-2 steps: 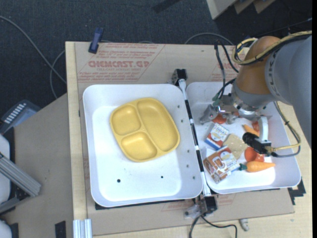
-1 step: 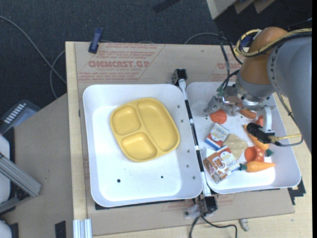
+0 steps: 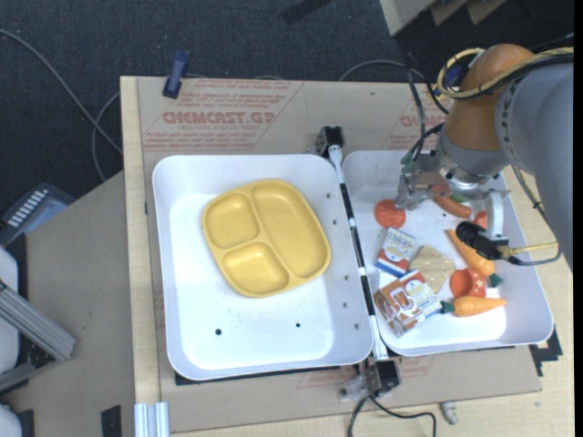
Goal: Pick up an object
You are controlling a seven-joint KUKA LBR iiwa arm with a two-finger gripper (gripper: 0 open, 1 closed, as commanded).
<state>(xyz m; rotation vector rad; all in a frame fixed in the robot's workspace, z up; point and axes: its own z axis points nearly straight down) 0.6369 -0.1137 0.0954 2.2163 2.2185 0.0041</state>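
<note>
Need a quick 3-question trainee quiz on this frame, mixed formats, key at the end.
1. True or false: the yellow divided plate lies in the left bin.
2. How many compartments does that plate have?
3. The gripper is above which bin? A) left B) right

Key: 1 true; 2 three; 3 B.

The bench (image 3: 137, 244) bears two white bins (image 3: 182, 317) side by side.
</note>
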